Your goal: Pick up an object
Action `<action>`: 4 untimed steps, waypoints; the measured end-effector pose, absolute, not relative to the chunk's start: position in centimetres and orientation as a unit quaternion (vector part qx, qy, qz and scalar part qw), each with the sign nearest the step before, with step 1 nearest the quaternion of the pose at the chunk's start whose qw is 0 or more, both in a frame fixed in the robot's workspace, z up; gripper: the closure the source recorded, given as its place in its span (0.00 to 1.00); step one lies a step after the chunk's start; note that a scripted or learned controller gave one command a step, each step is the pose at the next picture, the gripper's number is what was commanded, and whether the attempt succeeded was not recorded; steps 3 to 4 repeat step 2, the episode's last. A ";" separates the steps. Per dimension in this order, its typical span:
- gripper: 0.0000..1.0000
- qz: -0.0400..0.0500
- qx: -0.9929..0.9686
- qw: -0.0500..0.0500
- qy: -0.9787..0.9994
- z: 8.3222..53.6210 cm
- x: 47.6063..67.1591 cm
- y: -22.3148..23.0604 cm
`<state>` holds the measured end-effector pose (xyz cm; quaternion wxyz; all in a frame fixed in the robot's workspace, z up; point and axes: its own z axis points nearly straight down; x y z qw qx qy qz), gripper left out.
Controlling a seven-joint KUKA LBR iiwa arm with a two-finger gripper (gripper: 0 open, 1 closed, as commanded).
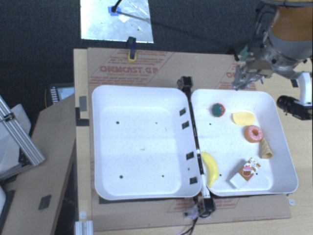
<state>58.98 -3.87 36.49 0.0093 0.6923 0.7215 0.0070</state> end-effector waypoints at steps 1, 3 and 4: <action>0.00 0.007 0.692 0.009 0.722 36.4 59.0 -3.9; 1.00 0.008 0.690 0.011 0.724 37.6 59.1 -3.9; 1.00 0.008 0.690 0.011 0.724 37.6 59.1 -3.9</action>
